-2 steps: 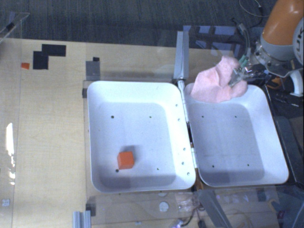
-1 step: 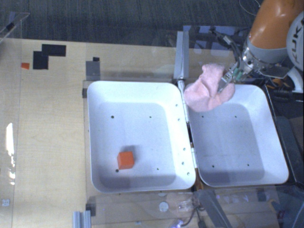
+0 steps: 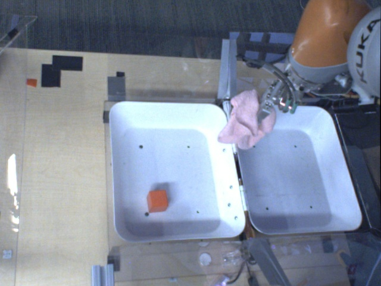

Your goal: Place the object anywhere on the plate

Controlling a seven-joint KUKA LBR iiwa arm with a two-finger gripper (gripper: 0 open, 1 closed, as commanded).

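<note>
I am seeing the left bin holding an orange block toward its 7 o'clock corner. The claw is clenching a pink cloth, which is hanging over the divide at the right bin's 10 o'clock corner. "KUKA" is reading on the arm.

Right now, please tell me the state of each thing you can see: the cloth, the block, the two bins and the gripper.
pink cloth: crumpled, hanging from the gripper, above the divide between the bins.
gripper: shut on the pink cloth, over the right bin's upper left corner.
orange block: resting flat on the left bin's floor, near its front.
left bin: holds the orange block.
right bin: upright, lying beside the left bin.
</note>
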